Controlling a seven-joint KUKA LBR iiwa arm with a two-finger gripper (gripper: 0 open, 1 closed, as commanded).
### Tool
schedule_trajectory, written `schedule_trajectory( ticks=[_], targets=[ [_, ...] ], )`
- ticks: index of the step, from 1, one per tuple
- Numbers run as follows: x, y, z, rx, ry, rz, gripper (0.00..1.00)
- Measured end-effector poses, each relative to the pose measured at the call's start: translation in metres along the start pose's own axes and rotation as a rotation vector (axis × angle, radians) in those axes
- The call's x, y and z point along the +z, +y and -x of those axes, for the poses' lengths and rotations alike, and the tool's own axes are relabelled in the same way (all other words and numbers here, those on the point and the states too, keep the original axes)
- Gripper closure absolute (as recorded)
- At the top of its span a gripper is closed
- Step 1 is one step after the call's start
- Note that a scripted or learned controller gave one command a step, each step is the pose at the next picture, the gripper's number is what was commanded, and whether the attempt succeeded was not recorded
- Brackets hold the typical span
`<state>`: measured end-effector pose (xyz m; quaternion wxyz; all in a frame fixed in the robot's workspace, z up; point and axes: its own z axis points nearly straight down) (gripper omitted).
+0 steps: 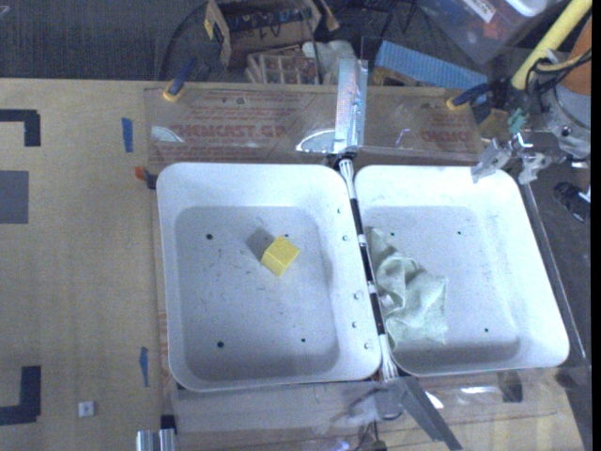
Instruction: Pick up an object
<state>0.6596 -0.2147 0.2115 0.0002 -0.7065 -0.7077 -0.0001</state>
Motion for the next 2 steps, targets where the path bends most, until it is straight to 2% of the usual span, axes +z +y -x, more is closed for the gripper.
schedule_trajectory(
  ticks=[1, 2],
  targets=[
    [0.122, 0.009, -0.020, 0.164, -0.002, 0.004, 0.00],
    [0.124, -0.017, -0.092, 0.158, 0.001, 0.004, 0.00]
  ],
)
